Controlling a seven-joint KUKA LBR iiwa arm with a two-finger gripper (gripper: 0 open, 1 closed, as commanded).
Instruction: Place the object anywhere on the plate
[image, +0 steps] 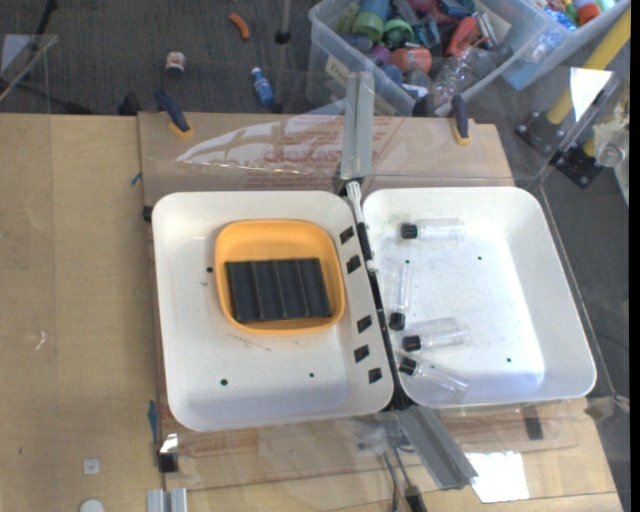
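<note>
left bin (190, 380): holds orange plate (245, 240) near centre — a black ribbed block (277, 290) lies on it
right bin (520, 300): four clear vials with black caps
vial places: one (432, 231) at 11 o'clock, one (401, 290) at 9, two (434, 335) (432, 374) at 7–8 by the divider
bench (60, 300): tan, under both bins
claw: out of frame — state can't be told

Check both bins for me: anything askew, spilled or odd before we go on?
Nothing spilled or broken. The orange plate sits flat in the left bin, already carrying a dark ribbed block. Four clear vials lie scattered in the right bin, three of them crowded near the divider.
</note>
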